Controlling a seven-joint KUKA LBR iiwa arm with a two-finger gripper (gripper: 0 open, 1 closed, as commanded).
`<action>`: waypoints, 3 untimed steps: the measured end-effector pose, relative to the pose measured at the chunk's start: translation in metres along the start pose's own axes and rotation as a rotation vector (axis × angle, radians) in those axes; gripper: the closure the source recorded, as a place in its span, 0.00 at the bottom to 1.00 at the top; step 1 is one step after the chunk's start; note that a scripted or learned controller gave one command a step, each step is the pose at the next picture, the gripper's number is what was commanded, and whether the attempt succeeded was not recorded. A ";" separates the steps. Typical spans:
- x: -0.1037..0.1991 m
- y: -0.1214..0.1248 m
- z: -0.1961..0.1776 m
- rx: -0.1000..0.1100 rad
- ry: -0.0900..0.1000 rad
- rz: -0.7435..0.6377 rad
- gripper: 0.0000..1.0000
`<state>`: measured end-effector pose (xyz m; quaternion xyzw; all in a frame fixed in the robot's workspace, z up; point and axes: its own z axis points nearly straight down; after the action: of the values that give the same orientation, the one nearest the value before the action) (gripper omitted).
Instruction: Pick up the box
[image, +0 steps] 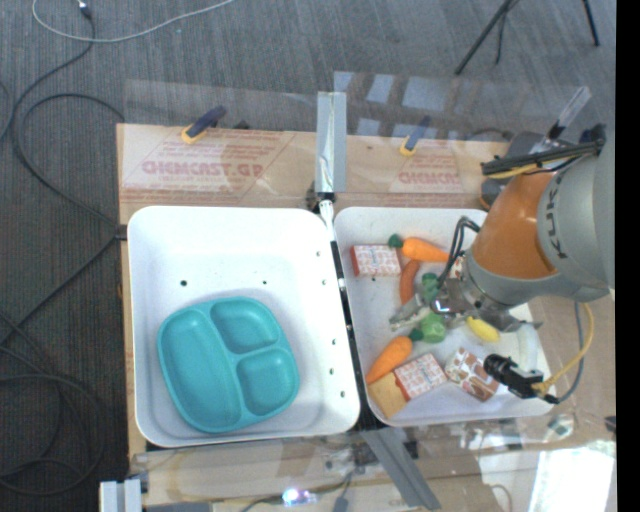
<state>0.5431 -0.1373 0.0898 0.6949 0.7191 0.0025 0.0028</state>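
Overhead slanted view of a bench with two shallow white bins side by side. The left bin (180, 245) holds a teal divided plate (229, 362), lying toward the bin's near left corner.

The right bin (365, 225) is the landmark for the rest. Near its far left corner lies a small red-and-white box (376, 261). Just right of that box an orange carrot (424, 249) lies along the far side. A second carrot (388, 358) lies near the bin's near left, and touching its lower end is another red-and-white box (420, 375). A third small box (470, 372), tilted, sits just right of that one. A yellow item (482, 329) lies toward the bin's right side.

The grey arm with its orange band (512, 235) reaches in over the bin's right side. Its gripper (428, 312) hangs over the bin's middle, just above a green item (433, 327). Whether its fingers are apart or together cannot be told; no box sits between them.
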 end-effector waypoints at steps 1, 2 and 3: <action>-0.053 -0.035 -0.041 0.009 0.000 -0.085 0.00; 0.037 -0.008 -0.054 0.009 0.003 -0.212 0.00; 0.006 -0.029 -0.001 -0.007 -0.009 -0.195 0.00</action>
<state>0.5138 -0.1321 0.0904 0.6216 0.7833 0.0015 0.0089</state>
